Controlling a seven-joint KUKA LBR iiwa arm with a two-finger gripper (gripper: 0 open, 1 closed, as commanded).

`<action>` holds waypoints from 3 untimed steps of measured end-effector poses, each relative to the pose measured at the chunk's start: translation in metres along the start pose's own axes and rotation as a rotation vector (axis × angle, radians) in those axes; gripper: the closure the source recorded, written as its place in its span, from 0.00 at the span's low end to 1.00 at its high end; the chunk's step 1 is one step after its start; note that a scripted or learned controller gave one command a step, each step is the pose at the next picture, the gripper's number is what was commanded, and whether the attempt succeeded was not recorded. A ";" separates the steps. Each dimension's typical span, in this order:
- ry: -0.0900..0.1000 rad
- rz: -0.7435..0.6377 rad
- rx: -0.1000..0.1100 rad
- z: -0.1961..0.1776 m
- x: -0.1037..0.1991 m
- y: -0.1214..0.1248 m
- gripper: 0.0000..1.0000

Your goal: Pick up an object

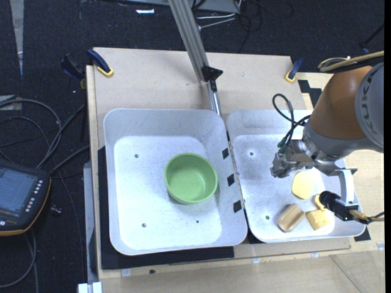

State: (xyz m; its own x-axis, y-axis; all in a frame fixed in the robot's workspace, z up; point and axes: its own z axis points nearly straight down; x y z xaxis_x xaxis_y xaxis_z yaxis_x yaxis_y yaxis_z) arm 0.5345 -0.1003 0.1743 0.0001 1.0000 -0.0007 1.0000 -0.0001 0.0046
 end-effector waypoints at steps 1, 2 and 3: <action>0.000 0.000 0.000 -0.052 0.000 0.001 1.00; 0.001 -0.004 0.004 -0.061 0.051 0.013 1.00; 0.001 -0.005 0.006 -0.051 0.105 0.011 1.00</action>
State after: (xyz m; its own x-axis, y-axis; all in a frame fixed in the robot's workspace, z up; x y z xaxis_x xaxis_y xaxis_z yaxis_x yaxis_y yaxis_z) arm 0.5457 0.0042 0.2253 -0.0047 1.0000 0.0007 1.0000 0.0047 -0.0010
